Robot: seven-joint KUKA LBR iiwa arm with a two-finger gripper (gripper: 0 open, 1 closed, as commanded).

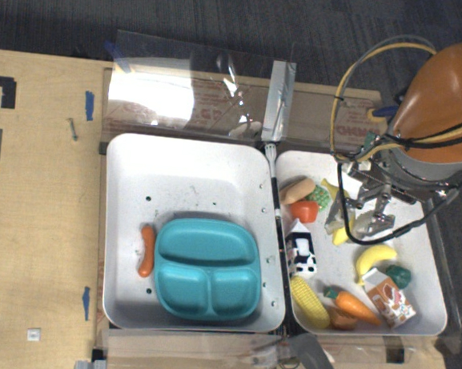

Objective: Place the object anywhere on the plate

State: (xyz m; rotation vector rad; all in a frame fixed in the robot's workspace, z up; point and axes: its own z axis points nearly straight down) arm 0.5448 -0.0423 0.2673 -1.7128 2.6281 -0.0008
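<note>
Two white bins side by side on a light wood tabletop.

In the left bin: a teal plate with three parts, down near the front wall. Just beside its left edge, a little orange sausage toy, standing on end in the view. Lots of bare white floor behind the plate, up to the back wall.

In the right bin: a crowd of toy food. A tan bread roll and a red piece near the wall between the bins, with a green bit next to them. Below those, a black and white cow toy, then a yellow corn cob. An orange carrot and a small juice carton by the front wall. A yellow banana in the middle.

Gripper low over the back of the right bin, right above a small yellow piece. Jaws too dark and tangled with black cables to tell if spread or pressed together. Little free room around them, toys close on the left and below.
</note>
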